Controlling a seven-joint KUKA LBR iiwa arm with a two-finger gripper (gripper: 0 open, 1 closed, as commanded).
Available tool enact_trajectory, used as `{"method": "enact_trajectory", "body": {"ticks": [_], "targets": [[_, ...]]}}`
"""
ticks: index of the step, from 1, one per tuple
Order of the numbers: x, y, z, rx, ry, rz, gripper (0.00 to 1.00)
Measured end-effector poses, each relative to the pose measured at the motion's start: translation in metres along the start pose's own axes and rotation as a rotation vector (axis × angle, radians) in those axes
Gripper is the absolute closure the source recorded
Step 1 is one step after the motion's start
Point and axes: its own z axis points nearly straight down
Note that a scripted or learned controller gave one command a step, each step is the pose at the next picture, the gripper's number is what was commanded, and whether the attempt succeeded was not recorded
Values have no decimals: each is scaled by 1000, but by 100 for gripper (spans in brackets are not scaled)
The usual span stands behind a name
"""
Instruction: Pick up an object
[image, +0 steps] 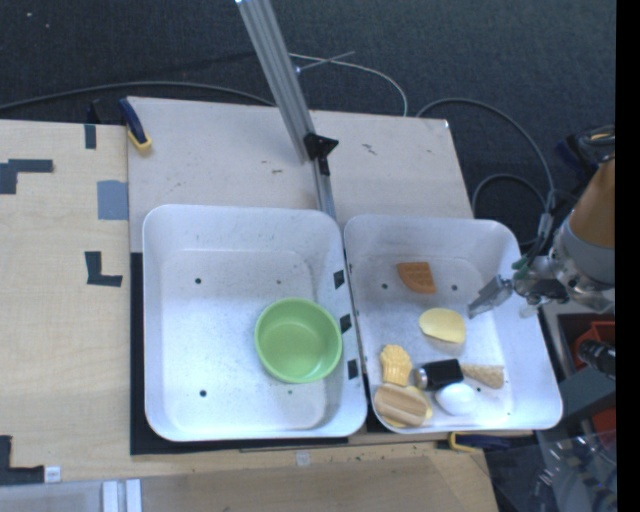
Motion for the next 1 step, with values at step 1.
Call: {"method": "enact_trajectory", "body": {"ticks": [1], "targets": [[0,0,0,0,0,0,0]]}}
